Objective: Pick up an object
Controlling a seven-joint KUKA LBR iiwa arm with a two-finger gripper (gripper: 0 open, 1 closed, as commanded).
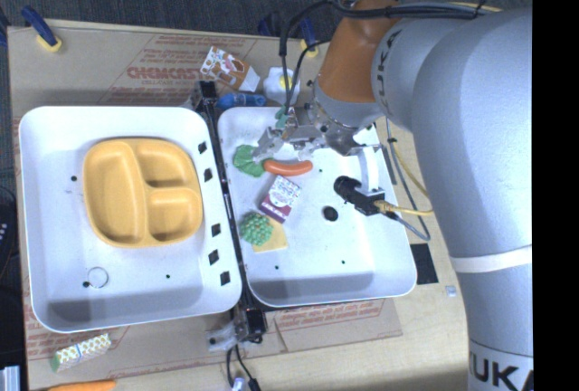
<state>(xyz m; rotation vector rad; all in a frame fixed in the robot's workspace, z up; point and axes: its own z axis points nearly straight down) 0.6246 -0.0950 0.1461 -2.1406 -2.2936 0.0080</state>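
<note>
the gripper (282,134) hangs low near the right bin's (384,281) far edge, just above an orange sausage (288,167) and a green piece (247,157); its state can't be told.

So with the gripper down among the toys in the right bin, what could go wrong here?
The gripper sits right where the orange sausage-shaped toy and the green leafy toy touch, so it may catch both or nudge one away. It is also near the right white bin's back wall, risking a scrape.
</note>
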